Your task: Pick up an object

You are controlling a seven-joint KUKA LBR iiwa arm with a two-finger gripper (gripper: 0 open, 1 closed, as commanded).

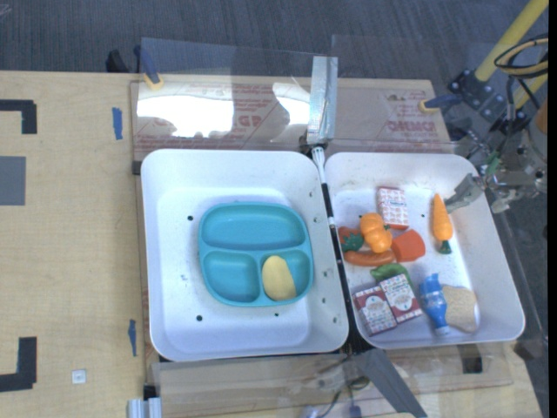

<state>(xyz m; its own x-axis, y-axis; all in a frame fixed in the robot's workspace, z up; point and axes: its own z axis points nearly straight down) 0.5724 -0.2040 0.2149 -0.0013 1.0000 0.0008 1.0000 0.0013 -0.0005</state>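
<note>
The right bin (500, 259) holds several toy foods. A carrot (442, 219) lies by the right wall, and a red-and-white carton (392, 205) sits toward the back. In the middle are an orange pepper (374, 231), a red tomato (409, 247) and a red chili (362, 257). Two more cartons (387, 304), a blue bottle (433, 302) and a beige bread piece (462, 308) lie at the front. My gripper (484, 185) hangs over the bin's back right rim, just right of the carrot, with nothing visibly in it.
The left bin (165, 259) carries a teal divided plate (248, 233) with a yellow potato-like piece (278, 278) in its front right compartment. A clear panel with a metal post (322, 98) stands behind both bins. Cables and a yellow pole (518, 33) crowd the upper right.
</note>
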